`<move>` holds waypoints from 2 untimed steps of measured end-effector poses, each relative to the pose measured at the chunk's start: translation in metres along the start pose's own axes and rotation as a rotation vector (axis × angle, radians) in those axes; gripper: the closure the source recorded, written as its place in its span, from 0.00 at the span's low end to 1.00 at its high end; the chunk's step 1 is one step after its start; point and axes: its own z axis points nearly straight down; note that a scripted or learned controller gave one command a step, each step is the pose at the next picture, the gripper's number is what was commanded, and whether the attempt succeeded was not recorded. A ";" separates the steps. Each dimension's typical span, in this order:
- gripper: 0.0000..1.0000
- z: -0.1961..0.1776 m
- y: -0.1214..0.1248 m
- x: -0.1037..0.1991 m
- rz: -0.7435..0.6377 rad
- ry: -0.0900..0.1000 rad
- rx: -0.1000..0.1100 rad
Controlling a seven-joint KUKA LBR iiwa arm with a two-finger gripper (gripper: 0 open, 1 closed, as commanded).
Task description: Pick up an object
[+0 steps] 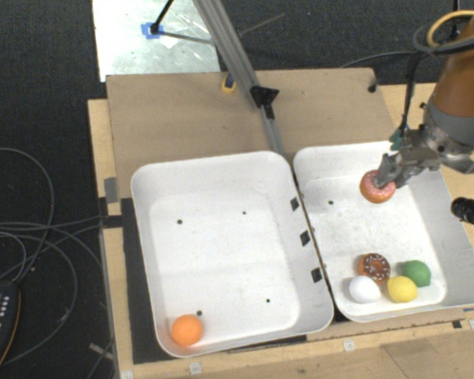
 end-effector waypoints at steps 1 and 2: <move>1.00 -0.004 0.011 0.045 -0.001 0.000 0.000; 1.00 -0.011 0.033 0.098 -0.002 0.001 -0.001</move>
